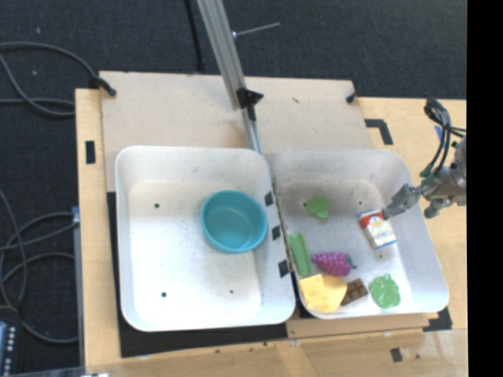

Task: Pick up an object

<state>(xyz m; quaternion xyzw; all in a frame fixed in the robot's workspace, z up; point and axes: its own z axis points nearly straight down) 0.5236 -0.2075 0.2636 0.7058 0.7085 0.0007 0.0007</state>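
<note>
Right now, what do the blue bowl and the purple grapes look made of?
Blue bowl: likely moulded plastic, smooth, uniform teal with a soft sheen along the rim. Purple grapes: probably plastic or rubbery toy food, bumpy and matte; too small to settle which.

Grey metal tool [405, 200] at the frame's right edge, slim dark finger slanting down-left; boxy grey wrist block behind; thin black cables looping above it.
</note>
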